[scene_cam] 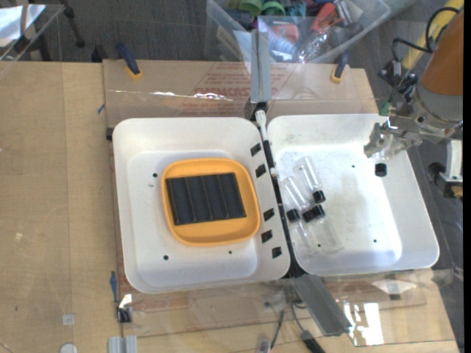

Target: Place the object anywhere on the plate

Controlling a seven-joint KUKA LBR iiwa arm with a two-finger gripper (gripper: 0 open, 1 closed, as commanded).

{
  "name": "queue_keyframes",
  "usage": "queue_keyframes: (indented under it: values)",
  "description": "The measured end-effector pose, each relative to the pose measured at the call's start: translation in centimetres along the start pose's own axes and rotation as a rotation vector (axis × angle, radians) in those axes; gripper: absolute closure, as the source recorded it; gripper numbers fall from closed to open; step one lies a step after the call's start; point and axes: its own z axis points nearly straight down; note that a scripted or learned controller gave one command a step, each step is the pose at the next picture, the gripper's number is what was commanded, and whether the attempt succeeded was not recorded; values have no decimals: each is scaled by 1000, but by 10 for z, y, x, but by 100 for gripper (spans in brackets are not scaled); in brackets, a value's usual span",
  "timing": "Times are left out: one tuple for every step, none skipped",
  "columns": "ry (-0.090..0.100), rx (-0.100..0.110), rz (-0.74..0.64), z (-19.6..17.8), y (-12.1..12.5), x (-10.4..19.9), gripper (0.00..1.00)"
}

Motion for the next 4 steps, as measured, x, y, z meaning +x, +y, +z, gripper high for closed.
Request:
queue_keyframes:
  values:
    - [-1, -3, -64, -17, 35, 19, 100]
    - [-1, -4, -108, -41, 32, 33, 100]
    - [2, 1, -162, -40, 27, 65, 100]
    - [2, 0, -392, -47, 22, 96, 100]
